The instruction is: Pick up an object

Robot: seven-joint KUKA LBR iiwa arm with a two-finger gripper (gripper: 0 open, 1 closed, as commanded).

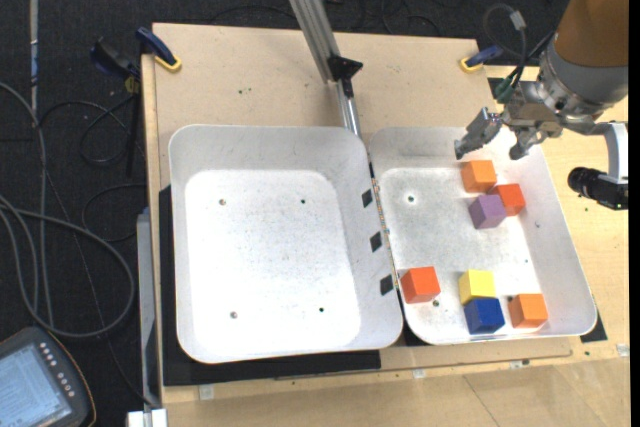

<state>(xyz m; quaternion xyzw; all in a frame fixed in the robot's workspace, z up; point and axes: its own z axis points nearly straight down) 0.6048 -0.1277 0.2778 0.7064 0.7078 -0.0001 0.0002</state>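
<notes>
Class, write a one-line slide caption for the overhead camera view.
Pincer open above the right bin, near an orange cube among coloured blocks; nothing held.

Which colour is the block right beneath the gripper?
Orange: the block under the gripper in the right bin, seen in the camera view.

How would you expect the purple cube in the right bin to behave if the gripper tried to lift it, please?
The purple cube looks rigid and flat-faced, so it should probably sit still rather than roll. It touches an orange cube, so a finger may nudge that neighbour. It seems small and likely light.
</notes>
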